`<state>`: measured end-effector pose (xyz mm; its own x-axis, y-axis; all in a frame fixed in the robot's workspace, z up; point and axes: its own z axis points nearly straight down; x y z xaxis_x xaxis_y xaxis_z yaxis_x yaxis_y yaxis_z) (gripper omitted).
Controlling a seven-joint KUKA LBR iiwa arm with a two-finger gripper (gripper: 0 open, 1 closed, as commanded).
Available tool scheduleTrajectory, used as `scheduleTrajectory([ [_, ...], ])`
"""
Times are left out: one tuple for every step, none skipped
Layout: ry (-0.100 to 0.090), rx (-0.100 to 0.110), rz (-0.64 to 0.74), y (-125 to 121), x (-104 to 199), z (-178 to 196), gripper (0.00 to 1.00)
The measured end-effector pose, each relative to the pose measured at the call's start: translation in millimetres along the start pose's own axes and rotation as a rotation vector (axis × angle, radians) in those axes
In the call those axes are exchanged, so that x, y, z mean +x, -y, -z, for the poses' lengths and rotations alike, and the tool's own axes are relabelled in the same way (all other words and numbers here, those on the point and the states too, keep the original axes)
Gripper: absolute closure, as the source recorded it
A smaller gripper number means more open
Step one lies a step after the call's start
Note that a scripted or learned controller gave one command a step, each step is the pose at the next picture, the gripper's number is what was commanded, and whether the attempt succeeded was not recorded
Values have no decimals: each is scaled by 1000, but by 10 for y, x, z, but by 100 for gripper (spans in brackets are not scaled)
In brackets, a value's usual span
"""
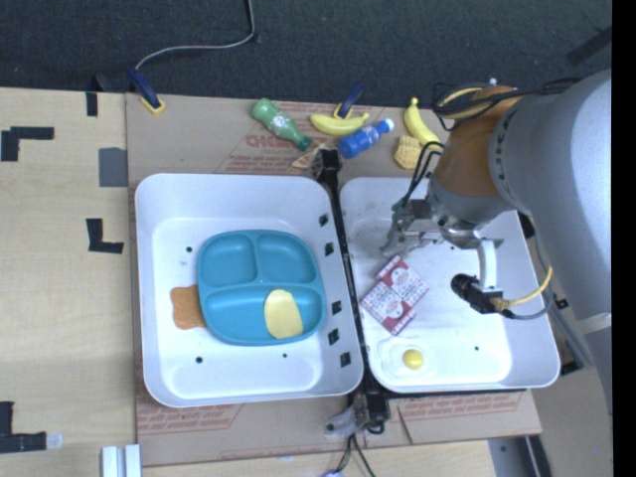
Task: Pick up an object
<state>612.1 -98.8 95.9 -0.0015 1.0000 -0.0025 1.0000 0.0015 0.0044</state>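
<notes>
Red-white carton [395,295] in right bin [517,361], gripper [402,238] just above, grip state unclear

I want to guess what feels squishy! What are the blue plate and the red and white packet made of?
The blue plate looks like hard plastic: smooth, one even colour, moulded into sections. The red and white packet looks like thin printed card or foil, flat with sharp corners; which one is hard to tell.
</notes>
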Motion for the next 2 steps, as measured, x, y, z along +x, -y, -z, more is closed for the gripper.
scheduleTrajectory([
  [0, 0, 0, 1, 0, -2, 0],
  [0, -1, 0, 188, 17, -93, 0],
])
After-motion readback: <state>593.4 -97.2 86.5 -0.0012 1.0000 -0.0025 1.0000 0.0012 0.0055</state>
